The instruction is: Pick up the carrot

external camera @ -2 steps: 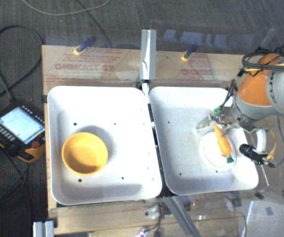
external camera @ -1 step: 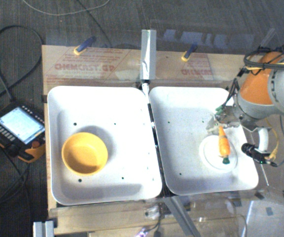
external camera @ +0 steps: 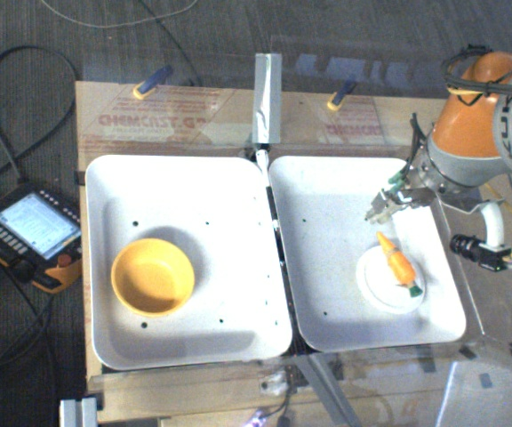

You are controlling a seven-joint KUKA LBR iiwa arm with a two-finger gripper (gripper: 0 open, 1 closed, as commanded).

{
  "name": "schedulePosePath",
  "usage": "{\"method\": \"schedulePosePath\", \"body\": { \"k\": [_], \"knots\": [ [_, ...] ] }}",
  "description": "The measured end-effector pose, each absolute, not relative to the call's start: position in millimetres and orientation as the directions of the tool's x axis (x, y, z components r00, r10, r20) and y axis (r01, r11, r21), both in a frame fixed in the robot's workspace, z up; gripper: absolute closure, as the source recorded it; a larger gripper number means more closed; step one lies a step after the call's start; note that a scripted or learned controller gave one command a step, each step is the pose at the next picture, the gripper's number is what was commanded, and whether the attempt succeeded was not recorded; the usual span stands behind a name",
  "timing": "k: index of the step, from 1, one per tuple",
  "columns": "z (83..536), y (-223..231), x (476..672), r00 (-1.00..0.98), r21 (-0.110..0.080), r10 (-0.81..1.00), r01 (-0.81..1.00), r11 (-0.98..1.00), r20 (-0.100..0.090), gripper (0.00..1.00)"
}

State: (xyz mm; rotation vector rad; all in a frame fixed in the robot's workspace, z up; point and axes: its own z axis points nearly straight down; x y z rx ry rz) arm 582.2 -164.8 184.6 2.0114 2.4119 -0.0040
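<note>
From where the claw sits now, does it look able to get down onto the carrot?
Probably yes. The claw hangs just above the carrot, which lies exposed on a white plate in the right bin, with nothing between them or crowding it.

Open bin floor left of carrot (external camera: 397, 264) on white plate (external camera: 376, 285); gripper (external camera: 386, 205) just above, bin wall (external camera: 445, 265) close on the right.

Smooth white plastic bins (external camera: 185, 172); shiny yellow plastic bowl (external camera: 153, 277) inside the left one; rough brown wood bench (external camera: 185, 118) under.
</note>
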Motion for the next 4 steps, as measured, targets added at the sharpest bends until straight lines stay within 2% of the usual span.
{"method": "schedulePosePath", "body": {
  "k": [1, 2, 3, 4],
  "knots": [
    [184.5, -164.8, 582.2, -0.180, -0.001, 0.984, 0.984, 0.180, -0.002, 0.00],
    [94.8, -214.6, 538.5, -0.182, 0.005, 0.983, 0.983, 0.182, 0.001, 0.00],
    [123.4, -218.6, 496.9, -0.026, 0.022, 1.000, 0.999, 0.026, -0.002, 0.00],
    [116.4, -217.8, 494.2, 0.059, 0.025, 0.998, 0.998, -0.059, 0.001, 0.00]
  ]
}}
